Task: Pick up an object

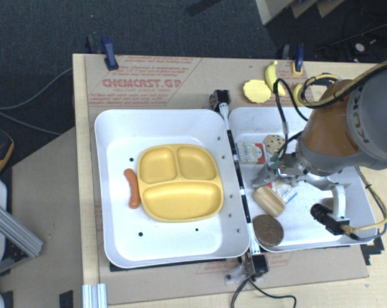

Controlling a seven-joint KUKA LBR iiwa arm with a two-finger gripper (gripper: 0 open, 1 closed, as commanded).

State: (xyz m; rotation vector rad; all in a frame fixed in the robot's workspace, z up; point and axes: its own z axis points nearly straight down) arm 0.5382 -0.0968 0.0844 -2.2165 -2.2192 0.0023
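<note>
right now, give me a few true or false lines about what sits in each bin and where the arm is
1. The yellow divided plate lies in the left bin. True.
2. The hot dog lies inside a plate compartment. False: it lies on the bin floor beside the plate's left edge.
3. The arm reaches over the right bin. True.
4. The brown round disc sits in the left bin. False: it is in the right bin, near its front-left corner.

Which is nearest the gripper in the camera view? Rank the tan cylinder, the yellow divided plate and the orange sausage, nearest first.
From the gripper:
1. Tan cylinder, right bin, just below it.
2. Yellow divided plate, middle of left bin.
3. Orange sausage, beyond the plate's left edge.
</note>
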